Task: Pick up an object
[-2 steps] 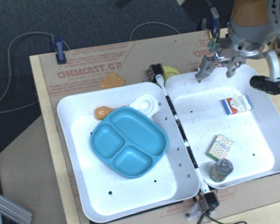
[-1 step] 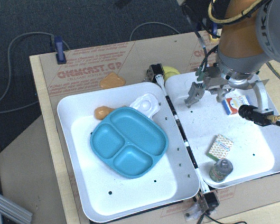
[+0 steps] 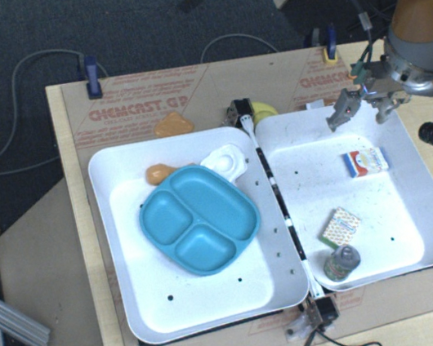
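My gripper (image 3: pixel 363 110) hangs over the far edge of the right bin (image 3: pixel 421 206), fingers spread open with nothing between them. Below it in that bin lies a small red, white and blue box (image 3: pixel 364 161). Nearer the front sit a patterned packet (image 3: pixel 340 226) and a grey round jar (image 3: pixel 342 262) in the front left corner. The left bin (image 3: pixel 139 298) holds a blue divided plate (image 3: pixel 200 218), a white cup (image 3: pixel 223 161) at the plate's far edge, and a small orange piece (image 3: pixel 160 172).
On the bench behind the bins lie an orange lump (image 3: pixel 172 123) and a yellow-green object (image 3: pixel 263 110) beside a black clip (image 3: pixel 239 110). Blue clamps (image 3: pixel 91 76) hold the board's far edge. The arm's orange band (image 3: pixel 417 4) rises at the top right.
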Action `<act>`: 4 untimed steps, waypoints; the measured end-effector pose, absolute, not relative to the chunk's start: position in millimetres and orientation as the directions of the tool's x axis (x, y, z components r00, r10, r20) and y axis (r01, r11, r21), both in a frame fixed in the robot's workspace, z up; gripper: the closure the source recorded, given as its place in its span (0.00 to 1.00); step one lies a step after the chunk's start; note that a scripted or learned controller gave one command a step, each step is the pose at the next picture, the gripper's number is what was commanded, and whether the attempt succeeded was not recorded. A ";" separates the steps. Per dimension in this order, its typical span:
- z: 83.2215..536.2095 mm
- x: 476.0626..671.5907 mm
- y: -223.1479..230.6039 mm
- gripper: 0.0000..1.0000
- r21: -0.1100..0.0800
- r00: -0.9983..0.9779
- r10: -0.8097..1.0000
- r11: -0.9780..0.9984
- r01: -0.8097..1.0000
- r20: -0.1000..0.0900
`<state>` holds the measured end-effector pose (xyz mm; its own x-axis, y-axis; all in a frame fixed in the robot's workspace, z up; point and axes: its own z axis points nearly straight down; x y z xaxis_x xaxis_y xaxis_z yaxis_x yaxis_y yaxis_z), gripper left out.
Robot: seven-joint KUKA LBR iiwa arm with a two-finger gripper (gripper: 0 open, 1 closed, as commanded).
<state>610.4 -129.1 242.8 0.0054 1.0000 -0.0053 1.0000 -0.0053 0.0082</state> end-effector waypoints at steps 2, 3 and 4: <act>99.0 609.3 -205.5 0.00 -0.010 0.001 1.000 -0.001 1.000 0.003; 116.9 613.0 -205.7 1.00 0.003 0.000 1.000 0.000 1.000 -0.001; 127.1 613.6 -205.7 1.00 0.005 0.001 1.000 -0.001 1.000 -0.002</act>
